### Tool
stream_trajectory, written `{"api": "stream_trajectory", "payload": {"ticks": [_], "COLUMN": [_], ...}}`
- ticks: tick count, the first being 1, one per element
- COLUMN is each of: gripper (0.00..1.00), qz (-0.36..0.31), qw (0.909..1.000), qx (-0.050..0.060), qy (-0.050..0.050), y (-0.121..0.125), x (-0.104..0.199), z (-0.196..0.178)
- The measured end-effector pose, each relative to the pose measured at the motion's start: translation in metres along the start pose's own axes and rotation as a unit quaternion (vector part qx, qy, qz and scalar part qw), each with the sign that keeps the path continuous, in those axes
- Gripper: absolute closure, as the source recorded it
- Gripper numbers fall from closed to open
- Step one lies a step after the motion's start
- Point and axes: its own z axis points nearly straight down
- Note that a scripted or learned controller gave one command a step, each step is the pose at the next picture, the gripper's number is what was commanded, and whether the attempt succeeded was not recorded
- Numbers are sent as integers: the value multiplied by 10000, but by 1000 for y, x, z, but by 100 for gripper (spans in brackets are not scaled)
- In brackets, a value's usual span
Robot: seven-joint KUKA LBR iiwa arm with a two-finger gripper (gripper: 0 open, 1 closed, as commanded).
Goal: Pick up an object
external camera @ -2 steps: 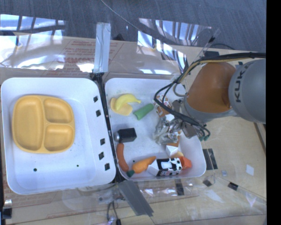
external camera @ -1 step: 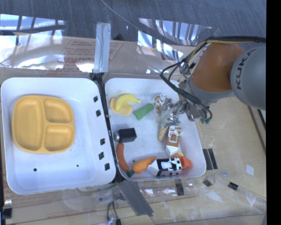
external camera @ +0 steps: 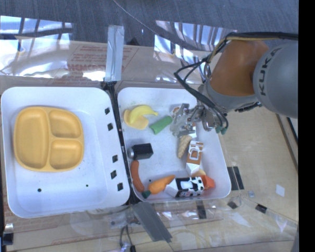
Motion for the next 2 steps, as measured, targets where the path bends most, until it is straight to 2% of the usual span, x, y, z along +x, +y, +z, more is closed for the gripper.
{"api": "stream_trajectory", "payload": {"ticks": [1,2], "gripper": [100,100], "qz": [1505,837], "qw": [9886,9965], "qx": [-6,5], "qy": [37,5], "y": [81,46], "x": [-28,43], "z": [68,2]}}
